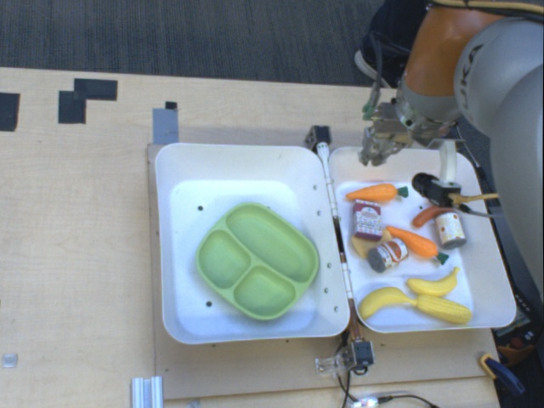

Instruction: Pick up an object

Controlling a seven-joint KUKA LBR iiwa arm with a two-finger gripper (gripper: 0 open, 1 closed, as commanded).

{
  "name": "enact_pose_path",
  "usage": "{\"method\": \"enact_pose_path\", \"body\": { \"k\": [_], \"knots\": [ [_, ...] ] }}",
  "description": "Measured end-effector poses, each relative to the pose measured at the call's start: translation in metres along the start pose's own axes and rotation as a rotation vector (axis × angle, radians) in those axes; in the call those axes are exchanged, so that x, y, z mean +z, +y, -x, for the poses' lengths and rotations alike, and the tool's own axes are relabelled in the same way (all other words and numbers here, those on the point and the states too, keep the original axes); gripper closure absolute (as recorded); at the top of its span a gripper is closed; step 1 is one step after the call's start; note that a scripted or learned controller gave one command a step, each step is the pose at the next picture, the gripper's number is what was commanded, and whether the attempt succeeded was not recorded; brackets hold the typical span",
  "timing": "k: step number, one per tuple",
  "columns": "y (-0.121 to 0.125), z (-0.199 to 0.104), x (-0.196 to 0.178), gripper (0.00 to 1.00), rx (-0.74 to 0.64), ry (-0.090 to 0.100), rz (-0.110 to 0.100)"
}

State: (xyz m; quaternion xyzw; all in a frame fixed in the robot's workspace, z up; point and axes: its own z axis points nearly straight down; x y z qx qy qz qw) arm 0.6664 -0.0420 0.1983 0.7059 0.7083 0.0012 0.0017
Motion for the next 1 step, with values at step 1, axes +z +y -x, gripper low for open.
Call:
{"method": "enact_pose_path", "body": {
  "k": [1],
  "knots": [
    [0.0, -0.0006, 0.0002, 0.0, -0.001, 0.0, 0.0]
  ]
}}
